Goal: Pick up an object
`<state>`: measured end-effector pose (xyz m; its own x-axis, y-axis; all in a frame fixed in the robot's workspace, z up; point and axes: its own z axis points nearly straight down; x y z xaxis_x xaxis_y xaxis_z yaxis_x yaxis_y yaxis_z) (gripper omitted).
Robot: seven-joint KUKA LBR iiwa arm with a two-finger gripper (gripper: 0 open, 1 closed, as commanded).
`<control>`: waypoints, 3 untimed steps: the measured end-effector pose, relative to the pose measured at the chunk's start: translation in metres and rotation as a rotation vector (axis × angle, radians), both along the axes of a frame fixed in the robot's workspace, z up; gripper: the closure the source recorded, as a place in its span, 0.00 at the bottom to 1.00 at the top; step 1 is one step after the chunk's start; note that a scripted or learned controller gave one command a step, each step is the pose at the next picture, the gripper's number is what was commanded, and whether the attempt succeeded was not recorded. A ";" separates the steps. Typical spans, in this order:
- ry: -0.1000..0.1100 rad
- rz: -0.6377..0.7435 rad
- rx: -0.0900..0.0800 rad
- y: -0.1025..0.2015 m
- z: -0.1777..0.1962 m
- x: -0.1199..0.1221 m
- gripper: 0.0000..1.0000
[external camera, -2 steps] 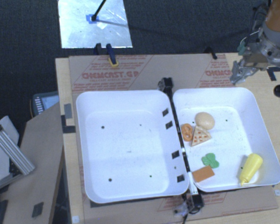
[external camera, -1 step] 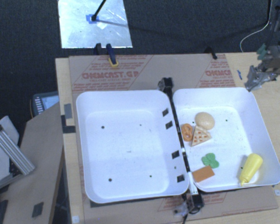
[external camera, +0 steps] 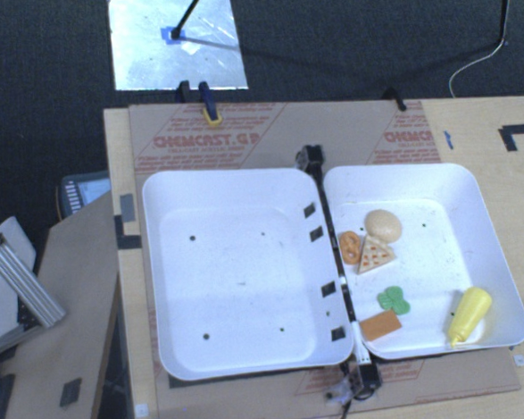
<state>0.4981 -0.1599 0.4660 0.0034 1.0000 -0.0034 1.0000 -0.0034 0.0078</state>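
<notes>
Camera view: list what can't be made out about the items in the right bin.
- Orange slice: lies against the divider and touches the waffle wedge; too small to identify for certain.
- Green piece: too small and blurred to tell what it is.
- Orange block: surface detail too blurred.
- Yellow bottle: rests at the right bin wall; too blurred to read any label.

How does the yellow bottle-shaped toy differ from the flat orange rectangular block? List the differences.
Colour: the yellow bottle-shaped toy is yellow; the flat orange rectangular block is orange.
Shape: the toy is rounded and tapers toward one end; the block is flat with straight edges.
Place: the toy lies near the right bin's front right corner; the block lies at its front left, by the divider.
Both lie in the right bin, apart from each other.
</notes>
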 end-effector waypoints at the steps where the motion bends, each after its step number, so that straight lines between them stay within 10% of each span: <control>1: -0.003 0.012 0.002 0.047 0.068 -0.012 1.00; 3: 0.005 0.015 0.005 0.177 0.069 -0.011 1.00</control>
